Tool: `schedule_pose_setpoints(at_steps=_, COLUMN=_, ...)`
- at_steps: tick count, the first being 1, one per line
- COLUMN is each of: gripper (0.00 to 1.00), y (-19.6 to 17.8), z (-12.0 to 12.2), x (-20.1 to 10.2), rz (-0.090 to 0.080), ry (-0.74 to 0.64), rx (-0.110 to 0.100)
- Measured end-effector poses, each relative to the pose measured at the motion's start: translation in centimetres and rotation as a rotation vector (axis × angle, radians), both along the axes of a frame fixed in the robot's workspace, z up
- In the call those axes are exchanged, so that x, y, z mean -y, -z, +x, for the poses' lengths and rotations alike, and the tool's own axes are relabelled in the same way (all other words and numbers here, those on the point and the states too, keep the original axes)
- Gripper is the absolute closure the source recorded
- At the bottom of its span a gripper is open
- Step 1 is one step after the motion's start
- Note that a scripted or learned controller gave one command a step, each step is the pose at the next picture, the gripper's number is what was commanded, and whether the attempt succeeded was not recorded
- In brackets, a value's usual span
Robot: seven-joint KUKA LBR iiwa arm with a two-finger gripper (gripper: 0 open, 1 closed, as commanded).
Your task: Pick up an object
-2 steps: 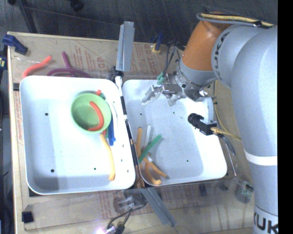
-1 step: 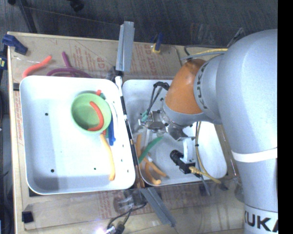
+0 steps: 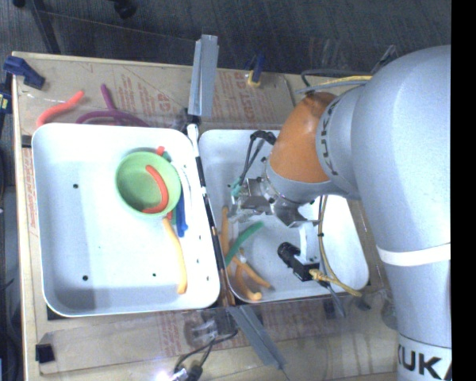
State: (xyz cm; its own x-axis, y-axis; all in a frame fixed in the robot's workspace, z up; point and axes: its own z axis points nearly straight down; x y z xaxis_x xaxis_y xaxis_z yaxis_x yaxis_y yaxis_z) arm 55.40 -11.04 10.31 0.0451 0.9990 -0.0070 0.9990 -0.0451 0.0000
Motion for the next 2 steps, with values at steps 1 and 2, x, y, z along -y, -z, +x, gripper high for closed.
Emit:
schedule_pose_setpoints(at_steps=1, gripper=0.0, y=-0.03, z=0.0, x=0.09, rz=-0.002, ry=0.001, rx=0.0)
schedule_pose_setpoints(at_steps=2, gripper=1.0, y=-0.97, z=0.01, x=0.06, rz=-0.004, ry=-0.006, rx=-0.001)
